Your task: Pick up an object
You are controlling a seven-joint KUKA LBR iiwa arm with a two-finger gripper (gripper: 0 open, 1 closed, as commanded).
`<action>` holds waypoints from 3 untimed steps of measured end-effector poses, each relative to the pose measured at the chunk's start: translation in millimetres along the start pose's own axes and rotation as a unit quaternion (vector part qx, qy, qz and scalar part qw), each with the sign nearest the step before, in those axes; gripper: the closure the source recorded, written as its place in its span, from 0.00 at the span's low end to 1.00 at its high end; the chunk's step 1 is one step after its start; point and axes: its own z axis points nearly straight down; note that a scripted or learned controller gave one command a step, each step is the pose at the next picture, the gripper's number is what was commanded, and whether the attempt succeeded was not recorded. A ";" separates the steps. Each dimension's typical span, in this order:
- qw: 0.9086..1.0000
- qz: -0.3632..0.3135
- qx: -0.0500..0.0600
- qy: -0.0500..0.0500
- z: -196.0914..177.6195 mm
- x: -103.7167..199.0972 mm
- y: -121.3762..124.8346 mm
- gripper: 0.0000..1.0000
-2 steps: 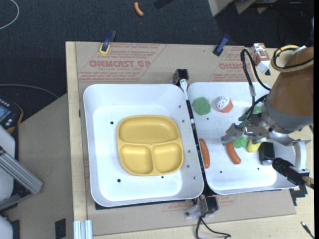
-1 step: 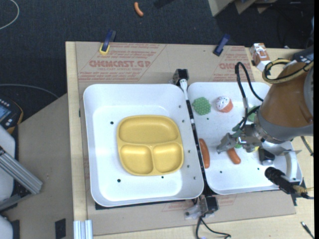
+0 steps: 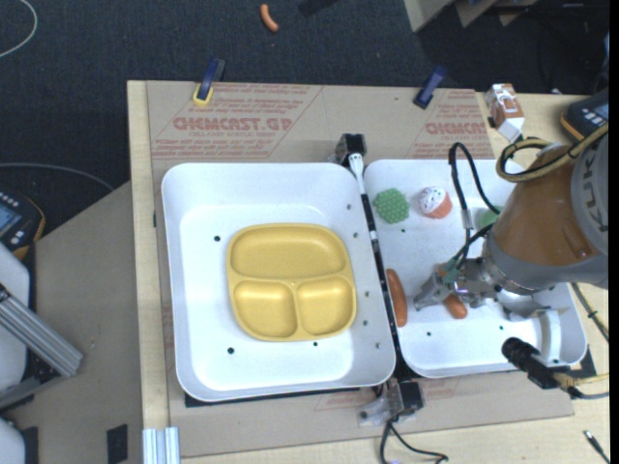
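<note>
so, largest first:
tabletop: pale wooden tabletop (image 3: 290, 114) carrying two shallow white bins side by side.
left bin: shallow white plastic bin (image 3: 193, 259) holding a yellow three-section plastic plate (image 3: 290, 280).
right bin: shallow white plastic bin (image 3: 435, 351) holding the small things.
arm: grey arm with orange band (image 3: 546, 225) reaching low into the right bin.
pincer: pincer (image 3: 453, 293) sits right over a small orange piece (image 3: 456, 306); whether its tips are apart or together, i cannot tell.
other items: orange sausage-shaped toy (image 3: 397, 296) against the dividing wall; green round textured piece (image 3: 391, 205); white-and-orange ball-like toy (image 3: 432, 200).
risk: the small piece may slip or get nudged aside; the nearby sausage and wall could crowd the grasp.
</note>
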 end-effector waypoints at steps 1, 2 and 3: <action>1.000 0.000 -0.001 0.000 20.5 0.7 -0.5 0.00; 1.000 0.000 -0.003 0.000 8.7 0.6 0.1 1.00; 1.000 -0.001 -0.006 -0.002 -51.2 8.2 -0.4 1.00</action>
